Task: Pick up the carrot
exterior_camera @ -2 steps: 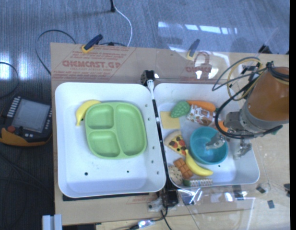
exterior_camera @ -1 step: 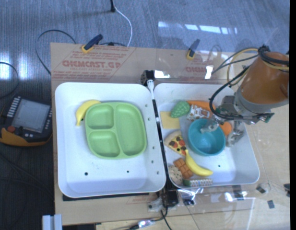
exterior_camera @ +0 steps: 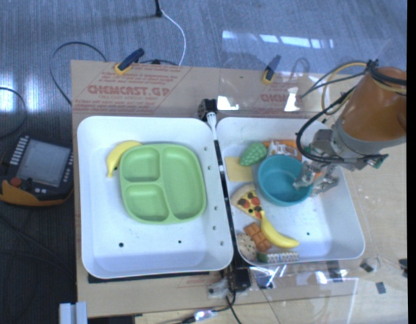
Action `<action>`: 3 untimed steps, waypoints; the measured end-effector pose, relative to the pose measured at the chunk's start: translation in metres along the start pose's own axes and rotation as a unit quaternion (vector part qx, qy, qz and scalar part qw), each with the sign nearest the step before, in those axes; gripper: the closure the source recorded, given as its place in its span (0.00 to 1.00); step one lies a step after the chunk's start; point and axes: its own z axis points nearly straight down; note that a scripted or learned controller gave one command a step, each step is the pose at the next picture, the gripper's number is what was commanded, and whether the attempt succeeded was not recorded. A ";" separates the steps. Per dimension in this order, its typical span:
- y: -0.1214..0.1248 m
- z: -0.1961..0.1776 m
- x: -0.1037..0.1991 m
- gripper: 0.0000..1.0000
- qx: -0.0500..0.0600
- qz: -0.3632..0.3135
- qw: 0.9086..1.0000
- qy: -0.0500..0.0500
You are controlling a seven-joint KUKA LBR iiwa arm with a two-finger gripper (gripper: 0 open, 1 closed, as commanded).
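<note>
The carrot (exterior_camera: 283,148) lay in the right bin (exterior_camera: 342,238), wedged behind the blue bowl (exterior_camera: 282,179). The gripper (exterior_camera: 314,179) hovered beside that bowl; jaws' state unclear. Risk: striking the bowl instead.

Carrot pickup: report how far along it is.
Done: the arm has reached the right bin, and the gripper sits at the blue bowl's right rim. In hand: nothing visibly held. Left: the carrot, an orange piece behind the bowl, lies in the bin, not yet grasped or lifted.
</note>
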 end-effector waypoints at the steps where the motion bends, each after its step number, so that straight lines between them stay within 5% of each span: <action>1: 0.001 0.003 0.000 0.00 0.000 0.000 1.000 -0.001; 2: 0.006 0.013 0.005 0.00 0.000 -0.026 1.000 0.002; 3: 0.004 -0.001 0.001 1.00 0.003 -0.024 1.000 -0.003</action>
